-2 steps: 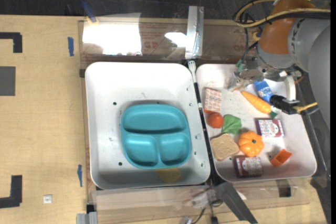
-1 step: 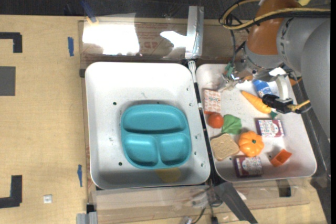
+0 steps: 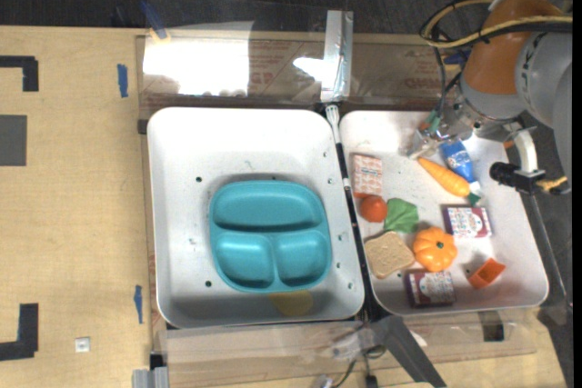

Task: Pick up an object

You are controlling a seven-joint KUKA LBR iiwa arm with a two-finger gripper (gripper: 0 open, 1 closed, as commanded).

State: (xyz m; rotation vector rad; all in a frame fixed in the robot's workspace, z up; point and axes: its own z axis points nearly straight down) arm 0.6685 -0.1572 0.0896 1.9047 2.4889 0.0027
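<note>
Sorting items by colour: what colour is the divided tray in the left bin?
Teal blue; the divided tray shows clearly in the camera view.

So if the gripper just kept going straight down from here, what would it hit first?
Probably the blue packet right under the gripper, beside the carrot; depth is hard to judge from this slanted view.

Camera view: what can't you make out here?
- Gripper: finger state, too small and cluttered under the wrist.
- Blue item: partly covered by the gripper, identity unclear.
- Box and pouch labels: too small to read.
- Arm: cut off by right edge.
</note>
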